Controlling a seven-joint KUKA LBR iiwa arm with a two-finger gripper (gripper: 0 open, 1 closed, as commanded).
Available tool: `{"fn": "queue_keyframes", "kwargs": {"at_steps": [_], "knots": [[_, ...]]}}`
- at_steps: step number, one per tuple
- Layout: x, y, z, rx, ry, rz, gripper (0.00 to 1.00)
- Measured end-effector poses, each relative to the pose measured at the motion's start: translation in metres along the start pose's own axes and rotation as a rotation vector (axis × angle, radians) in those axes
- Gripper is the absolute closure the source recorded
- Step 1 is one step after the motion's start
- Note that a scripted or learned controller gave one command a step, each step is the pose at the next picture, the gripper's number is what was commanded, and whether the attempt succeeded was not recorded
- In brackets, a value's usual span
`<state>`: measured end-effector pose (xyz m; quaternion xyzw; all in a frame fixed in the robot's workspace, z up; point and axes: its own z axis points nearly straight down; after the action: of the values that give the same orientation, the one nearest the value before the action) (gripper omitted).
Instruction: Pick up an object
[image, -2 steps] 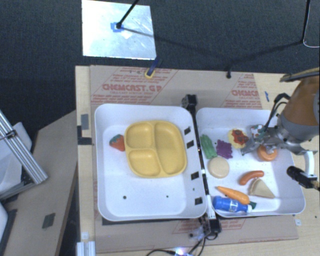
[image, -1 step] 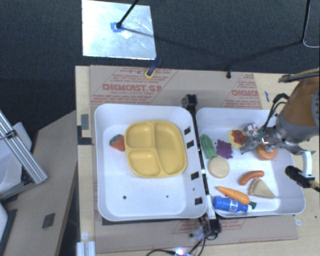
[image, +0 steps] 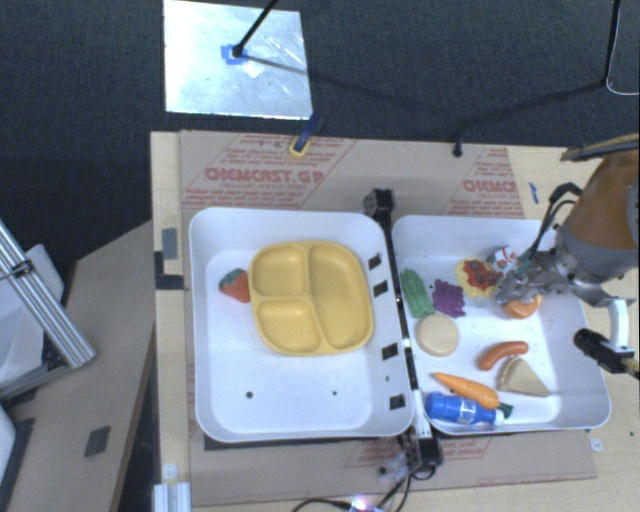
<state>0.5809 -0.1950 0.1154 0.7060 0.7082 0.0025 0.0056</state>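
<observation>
From the overhead camera view we see the jaws (image: 515, 290) low in the right bin (image: 590, 400), directly over an orange piece (image: 522, 307) near its far right corner. We cannot tell their spread. The piece lies just below and touching them; a sausage (image: 502, 354) lies nearby.

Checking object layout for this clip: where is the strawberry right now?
The strawberry lies in the left bin, by its left wall, touching the left edge of the yellow divided plate.
</observation>
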Motion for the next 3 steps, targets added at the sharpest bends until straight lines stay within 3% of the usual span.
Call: {"fn": "queue_keyframes", "kwargs": {"at_steps": [2,3], "knots": [[0.0,0.014,-0.112,0.006,0.002,-0.002,1.0],[0.053,0.01,-0.123,0.009,0.005,-0.006,1.0]]}}
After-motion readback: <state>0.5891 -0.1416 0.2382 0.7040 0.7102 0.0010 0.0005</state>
